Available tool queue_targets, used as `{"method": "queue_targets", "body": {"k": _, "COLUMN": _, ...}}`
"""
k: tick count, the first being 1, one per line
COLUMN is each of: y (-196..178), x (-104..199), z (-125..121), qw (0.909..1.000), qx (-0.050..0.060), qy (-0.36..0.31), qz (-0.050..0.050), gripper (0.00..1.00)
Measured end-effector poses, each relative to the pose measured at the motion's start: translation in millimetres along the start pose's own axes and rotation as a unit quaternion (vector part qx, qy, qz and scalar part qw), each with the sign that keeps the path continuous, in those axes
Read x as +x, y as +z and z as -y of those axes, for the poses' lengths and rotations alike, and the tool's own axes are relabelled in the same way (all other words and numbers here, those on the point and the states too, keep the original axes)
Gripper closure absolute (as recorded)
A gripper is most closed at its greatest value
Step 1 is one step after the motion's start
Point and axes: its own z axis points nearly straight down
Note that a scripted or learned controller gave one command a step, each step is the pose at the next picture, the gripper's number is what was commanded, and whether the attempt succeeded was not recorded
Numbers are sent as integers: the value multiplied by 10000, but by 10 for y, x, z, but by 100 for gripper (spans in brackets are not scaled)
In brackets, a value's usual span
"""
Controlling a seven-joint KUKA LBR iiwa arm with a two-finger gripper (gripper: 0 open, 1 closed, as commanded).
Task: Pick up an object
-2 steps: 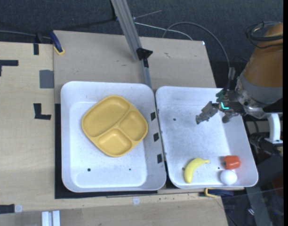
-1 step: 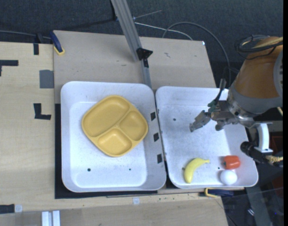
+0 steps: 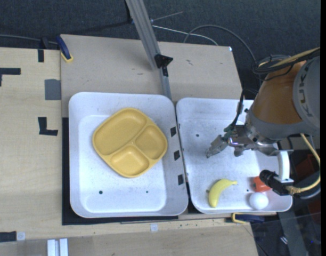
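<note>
Yellow plate (image 3: 130,142) sits in the left bin (image 3: 78,159), with three little sections. I look right and see the other bin (image 3: 197,116). My gripper (image 3: 225,145) hangs over the middle of it, and I cannot tell how its hand is set from up here. I see nothing in it. Near the front edge lies a banana (image 3: 219,191). Just right of that sits a white ball (image 3: 258,200), with something small and orange (image 3: 260,183) beside it. I think the pick is not done yet. I have to go down and grab one.
</note>
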Motion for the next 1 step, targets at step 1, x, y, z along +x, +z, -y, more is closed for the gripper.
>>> {"method": "queue_targets", "body": {"k": 1, "y": 437, "x": 16, "z": 17, "qw": 10000, "qx": 4, "qy": 1, "qz": -1, "gripper": 0}}
